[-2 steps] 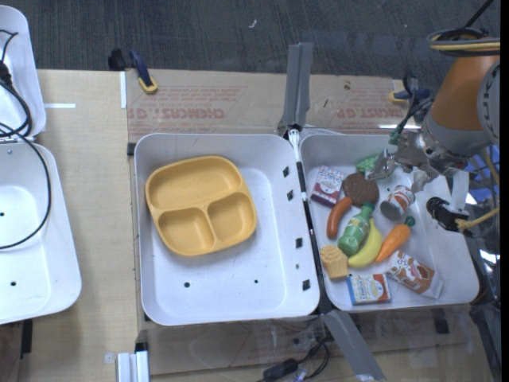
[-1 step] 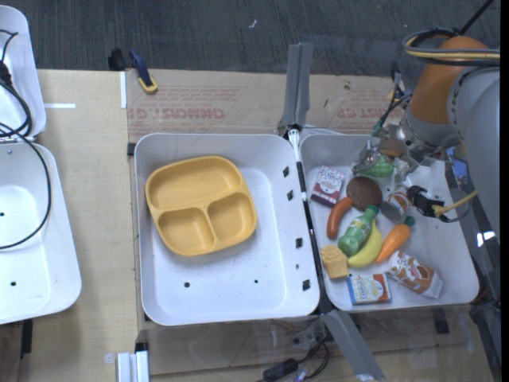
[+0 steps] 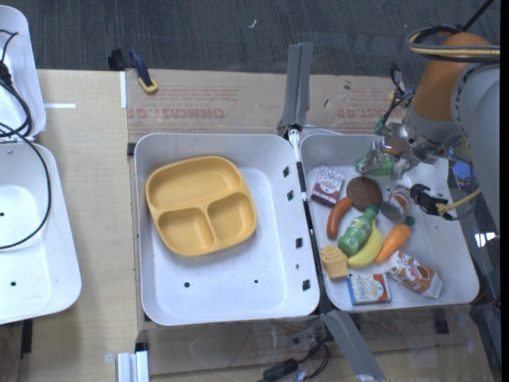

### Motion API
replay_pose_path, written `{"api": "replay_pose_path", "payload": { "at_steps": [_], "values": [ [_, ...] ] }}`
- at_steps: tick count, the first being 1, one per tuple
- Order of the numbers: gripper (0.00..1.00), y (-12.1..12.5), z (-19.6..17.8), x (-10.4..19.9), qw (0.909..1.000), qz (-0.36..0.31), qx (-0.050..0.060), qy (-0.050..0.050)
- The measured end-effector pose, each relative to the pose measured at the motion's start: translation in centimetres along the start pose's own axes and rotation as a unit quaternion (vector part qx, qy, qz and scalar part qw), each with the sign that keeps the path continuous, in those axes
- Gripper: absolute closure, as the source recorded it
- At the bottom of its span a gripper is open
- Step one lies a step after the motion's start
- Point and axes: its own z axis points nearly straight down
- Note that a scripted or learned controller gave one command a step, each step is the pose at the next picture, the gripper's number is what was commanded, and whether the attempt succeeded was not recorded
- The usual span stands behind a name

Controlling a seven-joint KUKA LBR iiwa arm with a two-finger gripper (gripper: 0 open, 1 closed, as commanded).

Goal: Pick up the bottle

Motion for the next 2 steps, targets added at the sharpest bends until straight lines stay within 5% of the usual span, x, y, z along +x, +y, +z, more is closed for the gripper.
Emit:
{"api": "replay_pose_path", "payload": {
  "at_steps": [1,2],
  "values": [
    [1.00,-0.09,-16.53,0.75,1.0000,-0.003,-0.003,0.000],
    [0.00,-0.12,-16.43,0.76,1.0000,-0.003,-0.002,0.000]
  ]
}}
